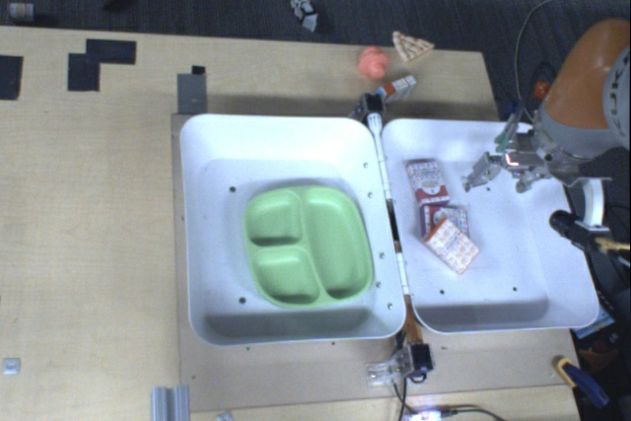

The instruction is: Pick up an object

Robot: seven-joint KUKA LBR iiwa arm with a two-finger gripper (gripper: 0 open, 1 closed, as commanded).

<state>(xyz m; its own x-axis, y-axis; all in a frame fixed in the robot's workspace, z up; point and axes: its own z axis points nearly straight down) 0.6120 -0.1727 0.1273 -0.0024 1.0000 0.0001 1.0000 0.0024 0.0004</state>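
Observation:
In the right bin (513, 296) lie three small cartons: a white and red one (426, 178) toward the back, a dark red one (436, 215) in the middle, and a white and orange one (453, 245) nearest the front. My gripper (505, 171) hovers over the bin's back right part, to the right of the cartons and apart from them. Its fingers are spread and nothing sits between them.
The left bin (212, 212) holds a green divided plate (307, 245). On the bench behind the bins lie a pink ball (373, 62), a pizza-slice toy (411, 45) and a small marker-like item (391, 92). Cables and clamps sit at the bins' front edge (406, 365).

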